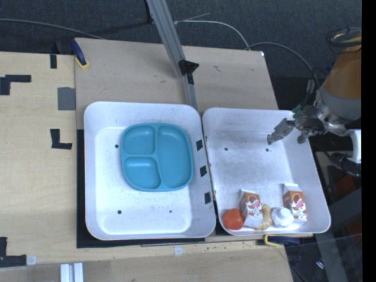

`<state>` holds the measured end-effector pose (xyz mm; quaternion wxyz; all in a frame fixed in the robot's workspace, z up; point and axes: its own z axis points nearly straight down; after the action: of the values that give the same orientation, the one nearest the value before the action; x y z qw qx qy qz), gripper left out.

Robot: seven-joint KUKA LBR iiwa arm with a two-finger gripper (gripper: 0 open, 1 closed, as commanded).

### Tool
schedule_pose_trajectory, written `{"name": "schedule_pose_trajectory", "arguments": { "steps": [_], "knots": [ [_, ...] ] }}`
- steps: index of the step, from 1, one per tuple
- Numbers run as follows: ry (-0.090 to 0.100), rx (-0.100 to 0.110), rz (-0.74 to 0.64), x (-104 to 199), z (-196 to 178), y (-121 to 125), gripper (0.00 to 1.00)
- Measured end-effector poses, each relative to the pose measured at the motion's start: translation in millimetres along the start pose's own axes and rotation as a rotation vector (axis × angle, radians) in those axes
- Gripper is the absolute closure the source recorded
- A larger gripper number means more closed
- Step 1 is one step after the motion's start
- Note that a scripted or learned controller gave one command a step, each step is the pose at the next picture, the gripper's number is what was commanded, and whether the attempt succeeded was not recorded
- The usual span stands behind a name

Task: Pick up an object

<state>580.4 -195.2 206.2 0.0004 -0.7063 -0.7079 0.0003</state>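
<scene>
My gripper [286, 132] hovers over the upper right part of the right bin [235, 157], its two dark fingers spread apart with nothing between them. Far below it, along the bin's front edge, lie a red round object [233, 219], a small carton [251, 207] with a red and white label, a tan piece [267, 217], a white round object [283, 217] and a second carton [295, 201]. The gripper is well above this group and touches none of it.
The left bin [100, 175] holds a blue divided plate [157, 157]. A grey metal pole [170, 34] slants across the bench behind the bins. Cables run over the dark floor at the top.
</scene>
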Motion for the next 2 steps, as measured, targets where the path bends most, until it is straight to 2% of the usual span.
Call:
{"name": "schedule_pose_trajectory", "arguments": {
  "steps": [1,2],
  "knots": [
    [0.000,0.000,0.000,0,0,0,0.00],
    [0.001,0.007,0.001,-3,63,3,0.00]
  ]
}}
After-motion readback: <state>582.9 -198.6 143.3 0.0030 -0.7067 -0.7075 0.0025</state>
